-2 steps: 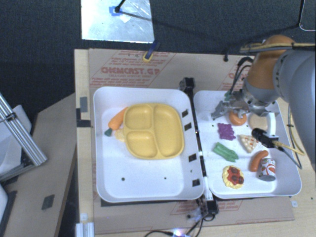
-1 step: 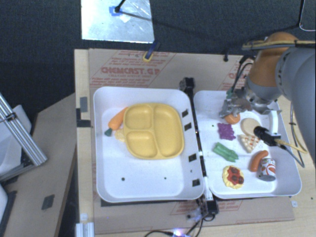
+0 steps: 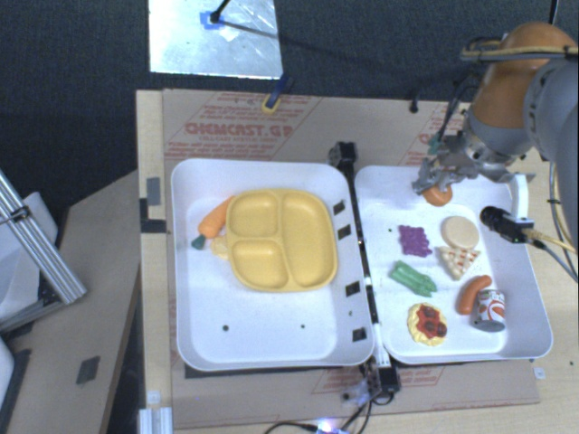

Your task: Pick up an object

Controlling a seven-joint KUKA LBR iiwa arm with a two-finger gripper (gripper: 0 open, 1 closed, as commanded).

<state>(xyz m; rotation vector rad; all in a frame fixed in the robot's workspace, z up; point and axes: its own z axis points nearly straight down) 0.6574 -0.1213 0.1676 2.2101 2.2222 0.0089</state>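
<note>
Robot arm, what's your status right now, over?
Gripper low over the right bin's far edge, right at a small orange item; grasp unconfirmed. Purple grapes, green pod, pizza slice lie apart, nothing blocking.

Metal sheet (image 3: 215, 23) beyond the bench, cardboard (image 3: 237, 127) under 2 bins, aluminium rail (image 3: 34, 247) at left

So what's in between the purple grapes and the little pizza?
The green bean pod lies between the grapes and the pizza, in the right bin, as the camera view shows.
</note>
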